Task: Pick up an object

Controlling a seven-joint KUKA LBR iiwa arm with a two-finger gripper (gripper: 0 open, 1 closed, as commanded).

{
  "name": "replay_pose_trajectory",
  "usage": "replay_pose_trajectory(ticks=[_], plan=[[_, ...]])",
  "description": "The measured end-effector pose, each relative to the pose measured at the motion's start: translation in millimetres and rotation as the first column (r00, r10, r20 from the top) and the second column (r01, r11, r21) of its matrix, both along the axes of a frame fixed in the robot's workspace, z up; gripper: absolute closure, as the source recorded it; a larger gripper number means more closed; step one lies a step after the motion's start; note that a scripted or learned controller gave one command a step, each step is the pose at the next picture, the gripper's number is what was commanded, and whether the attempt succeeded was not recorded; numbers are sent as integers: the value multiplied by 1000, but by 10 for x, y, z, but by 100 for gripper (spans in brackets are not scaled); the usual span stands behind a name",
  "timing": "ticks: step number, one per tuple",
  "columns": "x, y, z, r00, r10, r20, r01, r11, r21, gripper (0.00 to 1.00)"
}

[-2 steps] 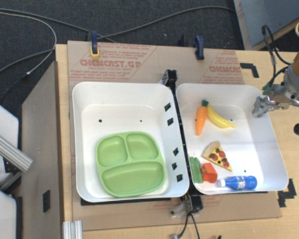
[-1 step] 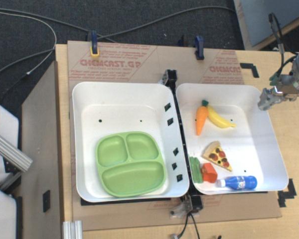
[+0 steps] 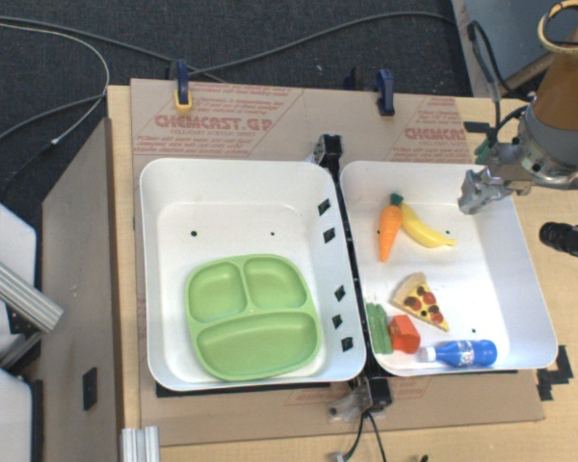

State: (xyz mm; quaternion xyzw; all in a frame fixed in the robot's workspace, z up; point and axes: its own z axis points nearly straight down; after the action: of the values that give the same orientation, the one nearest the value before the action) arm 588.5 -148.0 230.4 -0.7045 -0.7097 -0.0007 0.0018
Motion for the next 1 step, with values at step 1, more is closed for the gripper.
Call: replay_pose_trajectory(ticks=[1], plan=[[1, 528, -108, 1000, -1, -1, 1, 1000, 0, 100]])
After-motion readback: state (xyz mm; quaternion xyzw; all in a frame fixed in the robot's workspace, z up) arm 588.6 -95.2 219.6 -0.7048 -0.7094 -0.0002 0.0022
